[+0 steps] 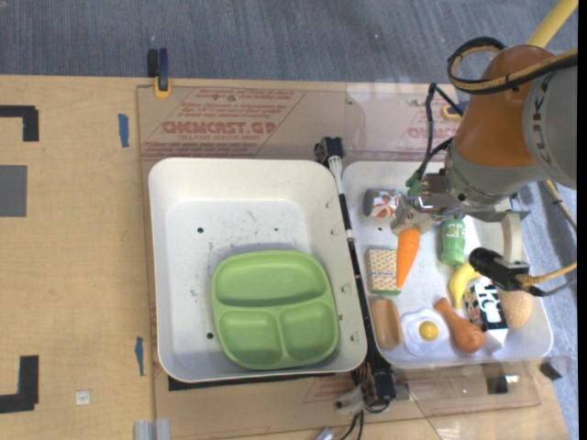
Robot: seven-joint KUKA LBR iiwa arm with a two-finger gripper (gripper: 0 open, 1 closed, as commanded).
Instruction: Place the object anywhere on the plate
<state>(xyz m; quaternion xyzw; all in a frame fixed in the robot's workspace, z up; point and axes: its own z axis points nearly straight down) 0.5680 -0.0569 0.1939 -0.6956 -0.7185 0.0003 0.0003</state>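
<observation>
The plate (273, 321) is pale green, rounded-rectangular, with one long compartment and two smaller ones. It lies in the left bin (174, 246), well to the left of and below the claw (415, 211).

The claw sits over the upper part of the right bin (537, 342), its tip just above the top of a toy carrot (405, 257), which is orange and points downward. Whether the fingers are spread or closed cannot be told; the wrist body covers them.

Below and left of the claw lie a waffle piece (382, 269), a hot dog (385, 322) and a fried egg (426, 327). To its right stands a green bottle (453, 243). Lower right are a banana (461, 283) and a drumstick (458, 325). A black-and-white item at the far lower right is partly hidden and unidentifiable.
</observation>
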